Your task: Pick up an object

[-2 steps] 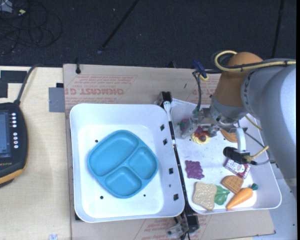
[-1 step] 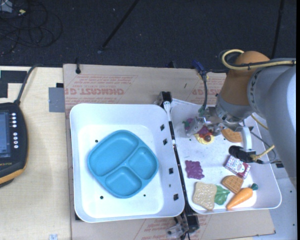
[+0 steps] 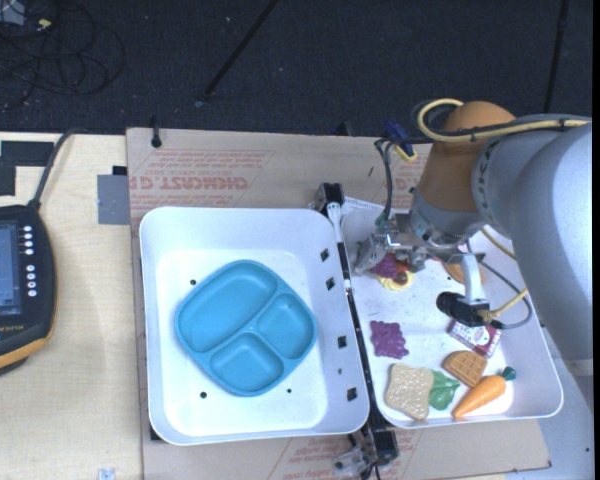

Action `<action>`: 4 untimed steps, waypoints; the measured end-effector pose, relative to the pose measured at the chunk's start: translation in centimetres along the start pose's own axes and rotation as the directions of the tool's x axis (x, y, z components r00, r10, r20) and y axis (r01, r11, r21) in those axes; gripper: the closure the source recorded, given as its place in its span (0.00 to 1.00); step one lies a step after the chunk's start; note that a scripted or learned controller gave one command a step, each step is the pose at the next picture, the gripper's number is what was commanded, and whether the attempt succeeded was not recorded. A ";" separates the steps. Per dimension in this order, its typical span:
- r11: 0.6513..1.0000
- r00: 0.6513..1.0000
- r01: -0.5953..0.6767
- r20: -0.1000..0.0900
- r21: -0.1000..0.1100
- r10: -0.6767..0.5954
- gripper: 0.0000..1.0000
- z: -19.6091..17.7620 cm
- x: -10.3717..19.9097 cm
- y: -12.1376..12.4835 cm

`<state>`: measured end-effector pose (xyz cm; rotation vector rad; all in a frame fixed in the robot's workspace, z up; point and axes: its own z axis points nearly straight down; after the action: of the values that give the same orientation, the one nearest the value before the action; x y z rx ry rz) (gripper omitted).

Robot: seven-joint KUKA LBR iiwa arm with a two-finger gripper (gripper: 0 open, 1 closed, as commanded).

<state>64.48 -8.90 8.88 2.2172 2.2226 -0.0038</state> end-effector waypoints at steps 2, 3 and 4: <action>1.000 1.000 0.001 -0.001 -0.001 -0.001 0.00 0.0 0.2 0.0; 1.000 1.000 -0.002 -0.002 -0.002 0.002 0.00 0.0 -3.6 0.0; 1.000 1.000 -0.001 0.000 -0.001 0.001 0.00 0.0 -1.5 0.0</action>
<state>64.49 -10.40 8.86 2.2181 2.2209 -0.0021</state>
